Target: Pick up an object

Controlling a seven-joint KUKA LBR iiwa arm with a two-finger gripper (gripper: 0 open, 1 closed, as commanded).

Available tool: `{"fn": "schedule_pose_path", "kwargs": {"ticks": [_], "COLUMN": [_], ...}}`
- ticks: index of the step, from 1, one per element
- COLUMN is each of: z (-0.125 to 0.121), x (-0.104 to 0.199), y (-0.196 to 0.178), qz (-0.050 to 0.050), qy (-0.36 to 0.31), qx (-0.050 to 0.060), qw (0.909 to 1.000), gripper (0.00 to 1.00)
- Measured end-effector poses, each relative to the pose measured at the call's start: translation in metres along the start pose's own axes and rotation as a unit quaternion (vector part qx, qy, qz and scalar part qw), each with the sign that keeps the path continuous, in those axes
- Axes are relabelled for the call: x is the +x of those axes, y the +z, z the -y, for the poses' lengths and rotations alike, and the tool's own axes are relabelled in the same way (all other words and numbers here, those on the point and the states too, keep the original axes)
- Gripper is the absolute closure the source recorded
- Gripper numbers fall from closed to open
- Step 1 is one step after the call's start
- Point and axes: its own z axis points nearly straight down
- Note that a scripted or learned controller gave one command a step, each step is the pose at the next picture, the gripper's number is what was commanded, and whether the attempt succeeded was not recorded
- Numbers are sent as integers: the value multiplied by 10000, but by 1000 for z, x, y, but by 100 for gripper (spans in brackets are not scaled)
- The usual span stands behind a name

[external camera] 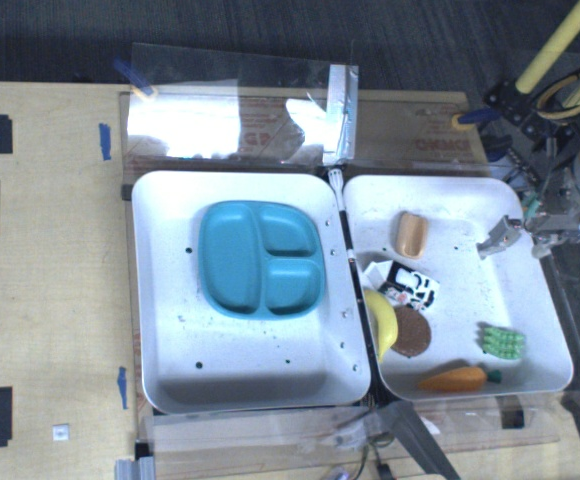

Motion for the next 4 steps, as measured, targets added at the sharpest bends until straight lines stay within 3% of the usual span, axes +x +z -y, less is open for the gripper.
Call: {"fn": "schedule_pose_path", "kwargs": {"ticks": [1, 2, 3, 4], "z": [-38, -38, -9, -62], "x": [89, 85, 102, 94], "y": [67, 65, 103, 101], "qz": [-16, 0, 10, 7], "qy": [-750, -732, -938, -531], "qx": [22, 0, -34, -14], "qw": [9972, 9973, 9956, 9986], "gripper": [0, 0, 0, 0]}}
